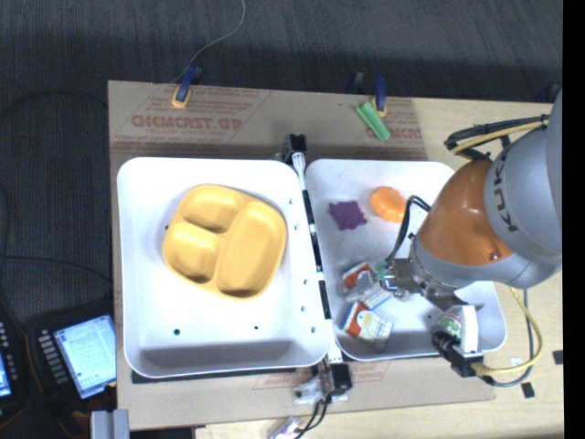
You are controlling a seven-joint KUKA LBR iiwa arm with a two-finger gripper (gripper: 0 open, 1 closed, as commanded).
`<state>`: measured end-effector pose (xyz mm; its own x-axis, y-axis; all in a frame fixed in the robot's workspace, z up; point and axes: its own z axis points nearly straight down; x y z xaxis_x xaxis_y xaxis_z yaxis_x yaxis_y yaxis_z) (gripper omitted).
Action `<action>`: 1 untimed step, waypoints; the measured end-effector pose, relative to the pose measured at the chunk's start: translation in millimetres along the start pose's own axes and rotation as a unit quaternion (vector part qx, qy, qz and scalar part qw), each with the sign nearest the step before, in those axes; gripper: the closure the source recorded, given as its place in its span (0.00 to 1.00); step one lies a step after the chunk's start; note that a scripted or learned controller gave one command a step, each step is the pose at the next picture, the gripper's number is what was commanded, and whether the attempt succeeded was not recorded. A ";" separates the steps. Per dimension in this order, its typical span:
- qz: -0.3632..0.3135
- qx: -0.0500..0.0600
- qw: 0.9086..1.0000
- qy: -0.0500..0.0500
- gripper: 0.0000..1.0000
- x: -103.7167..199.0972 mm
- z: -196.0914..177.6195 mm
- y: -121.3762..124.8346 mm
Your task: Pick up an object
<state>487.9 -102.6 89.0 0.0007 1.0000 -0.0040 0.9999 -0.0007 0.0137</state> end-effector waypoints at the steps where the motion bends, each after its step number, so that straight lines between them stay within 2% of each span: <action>1: 0.000 -0.001 1.000 0.000 1.00 -0.5 -10.2 1.1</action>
<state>488.9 -103.1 99.3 0.0015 1.0000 -0.0041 0.9999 -0.0014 0.0148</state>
